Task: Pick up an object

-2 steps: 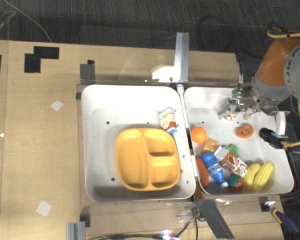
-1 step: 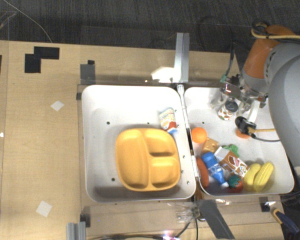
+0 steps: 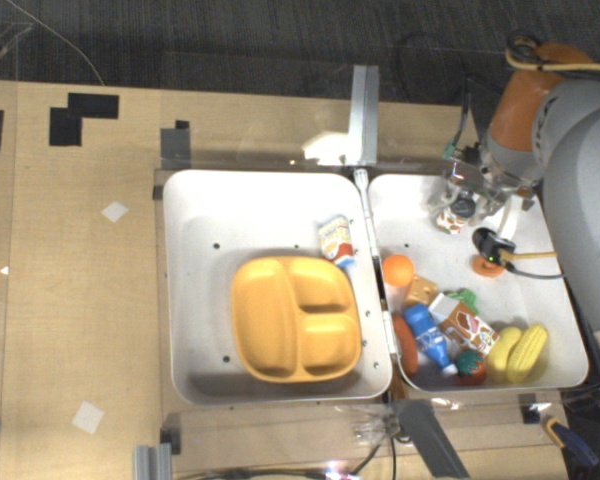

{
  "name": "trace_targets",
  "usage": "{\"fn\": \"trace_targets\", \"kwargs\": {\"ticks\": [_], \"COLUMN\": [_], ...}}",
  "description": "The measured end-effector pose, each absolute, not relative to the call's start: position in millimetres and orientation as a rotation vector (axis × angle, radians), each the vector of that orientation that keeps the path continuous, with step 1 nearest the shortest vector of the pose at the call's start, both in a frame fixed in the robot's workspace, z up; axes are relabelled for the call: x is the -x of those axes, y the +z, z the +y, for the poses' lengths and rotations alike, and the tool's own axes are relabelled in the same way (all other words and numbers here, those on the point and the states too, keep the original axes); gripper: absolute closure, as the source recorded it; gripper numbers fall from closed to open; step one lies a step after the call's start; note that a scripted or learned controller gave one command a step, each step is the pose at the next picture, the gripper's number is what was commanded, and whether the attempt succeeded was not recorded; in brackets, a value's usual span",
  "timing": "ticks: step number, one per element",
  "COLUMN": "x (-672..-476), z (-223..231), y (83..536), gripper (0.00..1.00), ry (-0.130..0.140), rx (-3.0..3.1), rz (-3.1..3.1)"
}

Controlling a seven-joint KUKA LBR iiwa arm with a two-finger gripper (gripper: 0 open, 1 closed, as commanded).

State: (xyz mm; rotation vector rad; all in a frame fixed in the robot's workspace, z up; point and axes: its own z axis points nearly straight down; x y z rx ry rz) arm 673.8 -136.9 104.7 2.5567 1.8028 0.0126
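Scene: A grey KUKA arm (image 3: 570,168) with an orange band is reaching in from the right over two white bins sitting side by side on a wooden bench (image 3: 70,298).

Gripper: The gripper (image 3: 458,208) is hovering over the far part of the right bin (image 3: 570,363), near its back wall.

Left bin: The left bin (image 3: 195,268) is carrying a yellow divided tray (image 3: 295,318), with a small printed packet (image 3: 336,238) lying just beyond the tray's far right corner.

Candidates: The pickable things are crowding the near half of the right bin: an orange ball (image 3: 398,269), a blue bottle (image 3: 428,336), a brown carton (image 3: 468,326) and a yellow corn-shaped toy (image 3: 520,351).

Key relation: The pile is lying toward the camera and slightly left of the gripper, well apart from it; the orange ball is looking like the nearest piece.

Long axes: The blue bottle and the yellow toy are both lying slantwise across the bin.

Judgement: The pick is appearing not yet begun; nothing is showing under the tool.
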Motion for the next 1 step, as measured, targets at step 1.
{"fn": "trace_targets", "kwargs": {"ticks": [1], "x": [-670.9], "z": [-56.5], "y": [188.2], "gripper": [1.0], "ry": [0.012], "rx": [-2.754], "rz": [1.506]}}
